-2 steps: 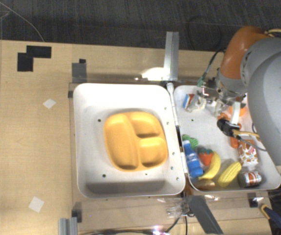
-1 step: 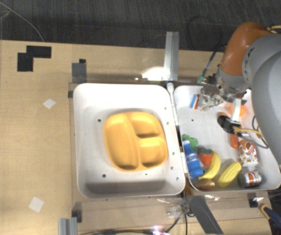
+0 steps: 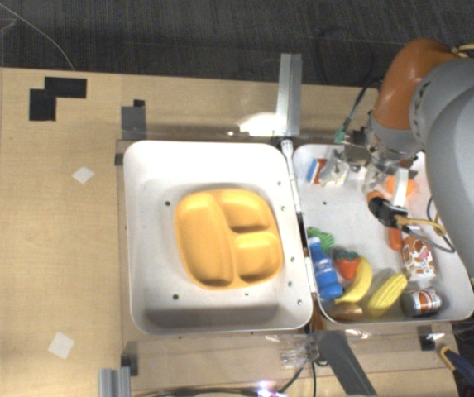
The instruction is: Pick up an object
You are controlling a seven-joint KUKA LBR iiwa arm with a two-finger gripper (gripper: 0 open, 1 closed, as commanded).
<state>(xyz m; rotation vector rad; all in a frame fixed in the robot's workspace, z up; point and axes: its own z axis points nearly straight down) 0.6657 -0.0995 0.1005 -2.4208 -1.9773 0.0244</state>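
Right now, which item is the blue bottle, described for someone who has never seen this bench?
Start at the right-hand shallow white bin of the two. Follow its left wall towards the near corner: the small blue plastic bottle lies there lengthwise beside that wall. It is the one blue thing, with a yellow banana immediately right of it.

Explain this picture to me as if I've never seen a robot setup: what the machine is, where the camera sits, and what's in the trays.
One camera looks down at a slant on a wooden bench with two white bins. The grey shape with an orange band at the right is a robot arm; its end effector is over the top of the right bin. The picture doesn't let me see anything held in it. The left bin holds a yellow divided tray. The right bin holds small items: a blue bottle, a banana, a corn cob, a can and a few others.
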